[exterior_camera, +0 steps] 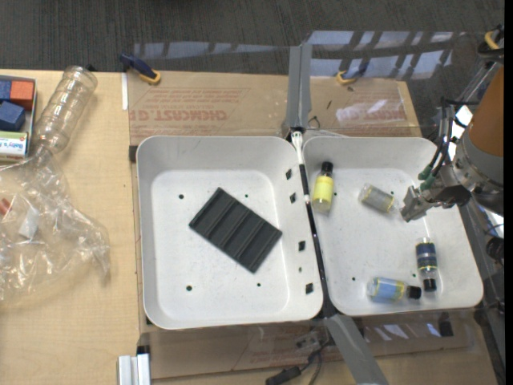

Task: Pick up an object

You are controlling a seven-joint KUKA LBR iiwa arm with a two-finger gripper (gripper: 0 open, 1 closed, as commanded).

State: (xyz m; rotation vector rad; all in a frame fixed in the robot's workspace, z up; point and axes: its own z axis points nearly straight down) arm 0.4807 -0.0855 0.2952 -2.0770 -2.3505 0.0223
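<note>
Now poised low over the right bin (474, 239): gripper (415, 203) just to the right of the vial (377, 199), apart from it. Cannot tell whether wide or narrow from this slant; nothing seen in its grasp.

Probably the approach step, with the vial as the nearest target, lying on its side on the bin floor and angled a little. Further choices in the same bin: yellow bottle (323, 189) against the left wall, blue bottle (426, 265) and pale bottle (393, 289) near the front right corner. In the left bin (152, 239), a dark ribbed slab (235, 229), flat and likely hard to pinch.

To do it well:
- Shift left until centred over the vial's middle, not its cap end.
- Turn the wrist to close across the short axis, so as not to roll it away.
- Open wide before descending, then go down close to the floor without jamming into it.
- Close gently; small, smooth and round, so likely to squirt out.
- Lift straight up and check for the vial before moving off.
</note>
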